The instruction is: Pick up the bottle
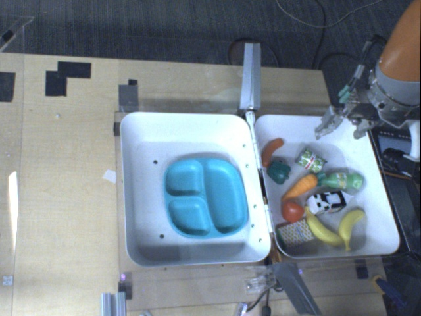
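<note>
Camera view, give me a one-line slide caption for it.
Gripper open above the right bin of toy food, green bottle untouched; blue tray in the left bin.

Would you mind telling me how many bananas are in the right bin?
2: one banana lies along the bin's near edge, the other banana curves beside it toward the near right corner.
</note>
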Controlling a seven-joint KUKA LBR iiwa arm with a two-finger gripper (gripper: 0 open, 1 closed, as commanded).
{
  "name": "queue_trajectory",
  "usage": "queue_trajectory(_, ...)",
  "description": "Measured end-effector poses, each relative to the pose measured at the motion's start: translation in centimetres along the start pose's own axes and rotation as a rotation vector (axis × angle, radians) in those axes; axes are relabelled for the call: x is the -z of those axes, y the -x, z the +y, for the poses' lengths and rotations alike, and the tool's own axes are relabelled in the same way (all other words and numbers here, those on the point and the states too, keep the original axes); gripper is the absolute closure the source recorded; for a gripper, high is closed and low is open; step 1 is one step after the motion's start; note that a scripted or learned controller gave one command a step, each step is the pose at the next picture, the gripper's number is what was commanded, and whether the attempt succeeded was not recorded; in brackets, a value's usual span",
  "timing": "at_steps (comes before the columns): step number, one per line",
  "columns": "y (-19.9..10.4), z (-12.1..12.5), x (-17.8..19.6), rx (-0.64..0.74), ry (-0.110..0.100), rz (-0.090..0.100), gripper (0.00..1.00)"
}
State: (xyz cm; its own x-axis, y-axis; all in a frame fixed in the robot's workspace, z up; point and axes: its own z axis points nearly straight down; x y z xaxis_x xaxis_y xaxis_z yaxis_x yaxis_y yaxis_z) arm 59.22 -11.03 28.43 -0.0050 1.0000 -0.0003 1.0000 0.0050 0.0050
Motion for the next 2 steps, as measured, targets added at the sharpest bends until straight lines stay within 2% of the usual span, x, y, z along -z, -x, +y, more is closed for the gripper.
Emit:
queue_trajectory(1, 0.3, 2.2, 8.2, -0.032, 0.003, 0.000, 0.00)
queue_trajectory(2, 2.1, 7.6, -7.5, 0.203, 0.000, 0.000, 0.00)
